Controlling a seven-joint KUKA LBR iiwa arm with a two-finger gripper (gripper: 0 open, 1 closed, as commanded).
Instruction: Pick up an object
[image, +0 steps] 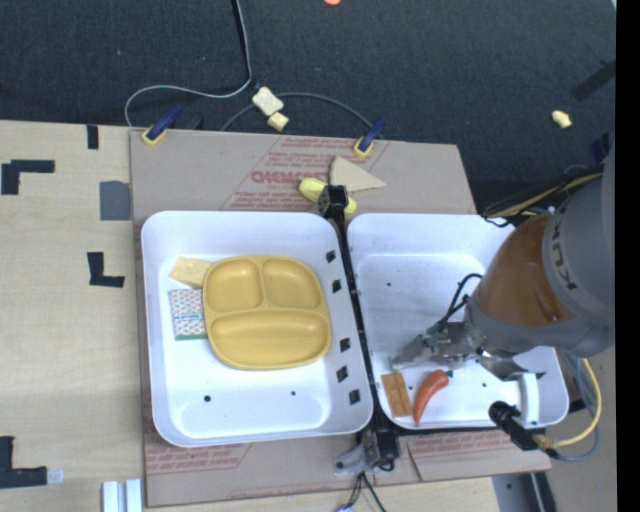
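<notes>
Two shallow white bins sit side by side on a brown cardboard sheet (290, 170) printed with red lettering. The left bin (160, 330) and the right bin (400, 235) meet along a dark divider strip (345, 300) with small black clips. Blue and yellow clamps (160, 127) (368, 135) grip the cardboard's far edge. A thin cable (215, 95) loops over the dark floor beyond to a small white connector (266, 100). The pale wooden bench (55, 330) to the left bears black tape marks and a grey patch (114, 199).
</notes>
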